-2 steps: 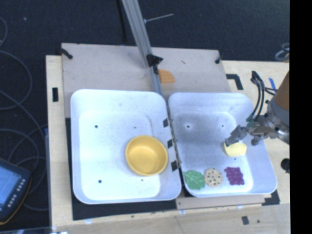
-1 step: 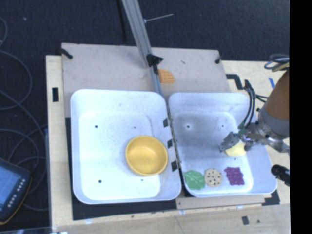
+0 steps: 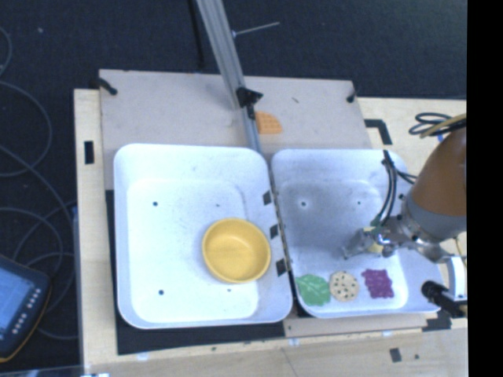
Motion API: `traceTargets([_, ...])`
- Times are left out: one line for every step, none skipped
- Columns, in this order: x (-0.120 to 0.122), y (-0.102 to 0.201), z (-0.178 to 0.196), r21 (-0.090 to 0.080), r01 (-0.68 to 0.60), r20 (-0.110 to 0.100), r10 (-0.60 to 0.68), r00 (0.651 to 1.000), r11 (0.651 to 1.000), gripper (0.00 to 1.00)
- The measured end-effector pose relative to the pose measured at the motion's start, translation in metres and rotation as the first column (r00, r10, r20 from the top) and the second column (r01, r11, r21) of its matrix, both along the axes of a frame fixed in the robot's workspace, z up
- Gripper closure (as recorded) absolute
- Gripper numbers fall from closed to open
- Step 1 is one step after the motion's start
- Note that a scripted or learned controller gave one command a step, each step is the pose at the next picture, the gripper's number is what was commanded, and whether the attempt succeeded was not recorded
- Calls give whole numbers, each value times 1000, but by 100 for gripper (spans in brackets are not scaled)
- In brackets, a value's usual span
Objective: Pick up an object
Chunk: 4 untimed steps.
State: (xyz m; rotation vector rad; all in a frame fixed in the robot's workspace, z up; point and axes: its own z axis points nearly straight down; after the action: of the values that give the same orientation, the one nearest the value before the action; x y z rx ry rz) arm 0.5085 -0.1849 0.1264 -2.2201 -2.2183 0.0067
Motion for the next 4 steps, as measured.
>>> traceTargets([3, 0, 14, 0, 5, 10, -5, 1000, 1000, 100])
traceTargets([5, 1, 79, -2, -5, 14, 5, 1000, 1000, 100])
traceTargets([6, 0, 120, -2, -6, 12, 6, 1000, 1000, 100])
traceTargets([23, 46, 130, 1, -9, 9, 9, 1000, 1000, 100])
